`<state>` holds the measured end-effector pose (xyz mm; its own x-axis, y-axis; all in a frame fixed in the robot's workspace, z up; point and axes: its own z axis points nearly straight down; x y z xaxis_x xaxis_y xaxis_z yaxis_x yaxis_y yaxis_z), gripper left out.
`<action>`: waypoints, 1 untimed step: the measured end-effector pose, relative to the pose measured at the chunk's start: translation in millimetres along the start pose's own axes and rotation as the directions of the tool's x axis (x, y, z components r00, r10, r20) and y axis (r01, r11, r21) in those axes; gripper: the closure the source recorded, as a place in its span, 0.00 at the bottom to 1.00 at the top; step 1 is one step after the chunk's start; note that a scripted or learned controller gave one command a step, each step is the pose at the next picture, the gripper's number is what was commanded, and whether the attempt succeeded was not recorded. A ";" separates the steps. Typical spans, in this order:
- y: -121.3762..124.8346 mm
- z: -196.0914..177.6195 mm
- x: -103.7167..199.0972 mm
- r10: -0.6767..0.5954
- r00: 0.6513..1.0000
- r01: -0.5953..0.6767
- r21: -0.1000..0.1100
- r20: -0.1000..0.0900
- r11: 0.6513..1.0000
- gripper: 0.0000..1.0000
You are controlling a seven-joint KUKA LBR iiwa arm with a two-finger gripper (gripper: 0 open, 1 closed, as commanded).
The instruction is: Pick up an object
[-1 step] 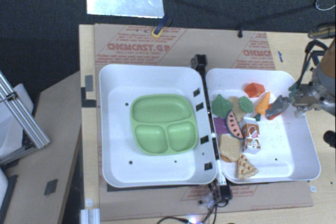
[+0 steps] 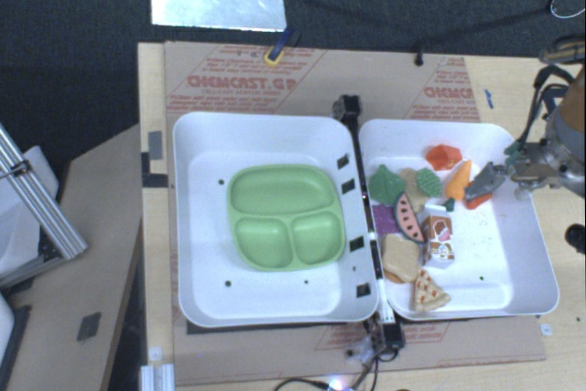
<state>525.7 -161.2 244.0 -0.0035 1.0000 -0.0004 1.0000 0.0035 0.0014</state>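
Hovering near the right white bin's (image 2: 531,288) right edge, grey two-finger tool (image 2: 482,186); finger spread unclear, beside orange carrot-shaped toy (image 2: 458,180).

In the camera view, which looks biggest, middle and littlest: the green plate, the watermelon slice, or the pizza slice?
Largest to smallest:
1. Green divided plate, by far the biggest.
2. Toy watermelon slice.
3. Toy pizza slice.
The watermelon and pizza slices look close in size, so their order is unsure.
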 end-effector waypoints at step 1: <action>1.2 62.6 2.8 0.002 1.000 -0.002 0.004 -0.001 1.000 0.00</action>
<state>526.9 -158.5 181.4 -0.0017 1.0000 0.0010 1.0000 0.0017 -0.0029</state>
